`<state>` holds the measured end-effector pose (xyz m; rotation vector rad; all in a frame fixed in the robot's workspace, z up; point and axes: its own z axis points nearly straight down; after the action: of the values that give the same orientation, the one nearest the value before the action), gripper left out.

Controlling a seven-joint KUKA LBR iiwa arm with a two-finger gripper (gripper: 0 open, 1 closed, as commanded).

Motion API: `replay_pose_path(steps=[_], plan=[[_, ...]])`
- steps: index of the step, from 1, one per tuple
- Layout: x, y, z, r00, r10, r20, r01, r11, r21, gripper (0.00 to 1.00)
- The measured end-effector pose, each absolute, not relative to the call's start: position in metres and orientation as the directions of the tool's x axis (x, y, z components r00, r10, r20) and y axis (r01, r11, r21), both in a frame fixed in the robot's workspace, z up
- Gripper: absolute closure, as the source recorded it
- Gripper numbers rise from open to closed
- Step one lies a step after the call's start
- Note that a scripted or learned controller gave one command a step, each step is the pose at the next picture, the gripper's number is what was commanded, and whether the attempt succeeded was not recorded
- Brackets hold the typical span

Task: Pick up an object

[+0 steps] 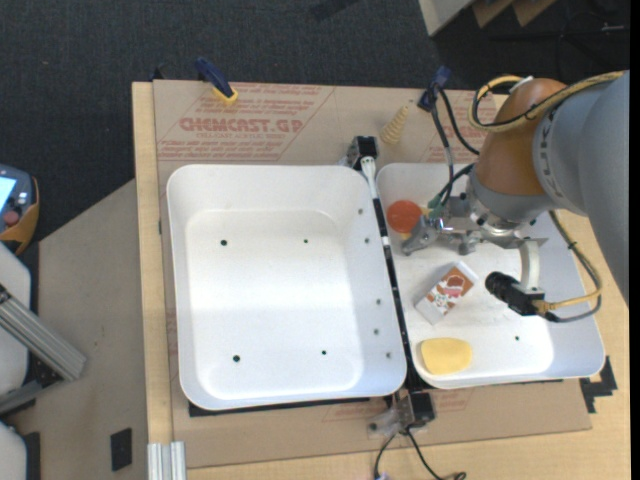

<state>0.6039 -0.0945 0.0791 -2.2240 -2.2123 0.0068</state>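
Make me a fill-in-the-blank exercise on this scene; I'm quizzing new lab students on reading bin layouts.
1. The yellow object lies in the ____ bin as the camera sees it.
2. The round object beside the gripper is coloured ____.
3. The small carton lies between the round object and the ____ object.

Missing words: right; orange; yellow

You see the grey arm's gripper [432, 230] low in the right white bin [570, 353], beside a round orange object [403, 214]; a small printed carton [446, 293] and yellow oval piece [445, 355] lie nearer you.
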Motion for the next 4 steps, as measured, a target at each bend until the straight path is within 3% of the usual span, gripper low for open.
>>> replay_pose_path(steps=[1,2,3,4], plan=[[0.64,-0.095,0.085,-0.001,1.0,-0.001,1.0,0.001,0.004,0.0],[0.643,-0.095,0.103,0.0,1.0,-0.002,1.0,0.0,0.019,1.0],[0.629,-0.139,0.108,0.004,1.0,-0.003,1.0,-0.004,0.003,1.0],[0.522,-0.162,0.09,0.008,1.0,-0.003,1.0,-0.008,0.012,1.0]])
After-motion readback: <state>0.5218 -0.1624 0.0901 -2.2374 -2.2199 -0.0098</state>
